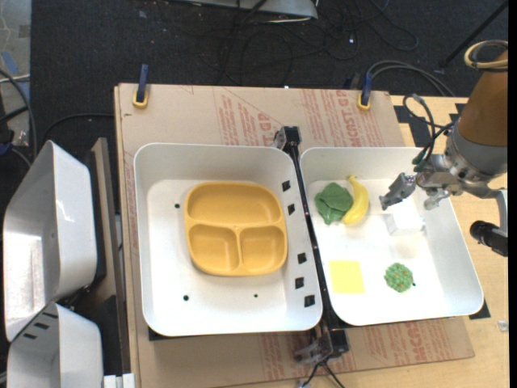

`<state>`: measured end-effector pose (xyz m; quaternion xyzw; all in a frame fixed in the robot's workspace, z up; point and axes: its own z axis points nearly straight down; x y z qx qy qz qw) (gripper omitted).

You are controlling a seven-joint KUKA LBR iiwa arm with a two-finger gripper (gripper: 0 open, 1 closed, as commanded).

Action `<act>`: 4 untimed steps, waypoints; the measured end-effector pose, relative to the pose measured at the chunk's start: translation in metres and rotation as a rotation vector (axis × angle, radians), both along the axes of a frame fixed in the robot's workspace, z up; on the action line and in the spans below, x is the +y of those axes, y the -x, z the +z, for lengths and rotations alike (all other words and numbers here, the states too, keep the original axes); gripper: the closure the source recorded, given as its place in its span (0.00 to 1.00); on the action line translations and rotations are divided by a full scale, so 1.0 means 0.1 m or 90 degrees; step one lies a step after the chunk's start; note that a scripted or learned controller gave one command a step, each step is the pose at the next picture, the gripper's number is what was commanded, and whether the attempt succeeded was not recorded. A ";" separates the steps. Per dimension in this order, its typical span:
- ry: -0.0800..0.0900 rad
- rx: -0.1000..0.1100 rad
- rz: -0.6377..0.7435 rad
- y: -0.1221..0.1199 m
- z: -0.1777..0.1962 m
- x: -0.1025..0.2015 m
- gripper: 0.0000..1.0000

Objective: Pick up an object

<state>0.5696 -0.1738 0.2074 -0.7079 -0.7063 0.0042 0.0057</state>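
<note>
On brown board [242, 111] under bins: faint red print, illegible; tool [414, 191] nr banana [358, 201].

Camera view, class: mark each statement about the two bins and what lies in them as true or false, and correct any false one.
1. The yellow divided tray lies in the left bin. True.
2. The banana lies in the left bin. False: it lies in the right bin, beside the green leaf.
3. The yellow square lies nearer the camera than the banana. True.
4. The gripper holds the round green object. False: that object lies on the bin floor, apart from the gripper.
5. The arm's orange band sits above the left bin. False: it is at the right edge.
</note>
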 end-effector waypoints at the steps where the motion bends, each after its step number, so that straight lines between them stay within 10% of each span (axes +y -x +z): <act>1: 0.001 -0.009 0.002 -0.03 0.08 0.01 0.00; 4: 0.009 -0.021 0.000 -0.17 -1.02 -0.04 0.00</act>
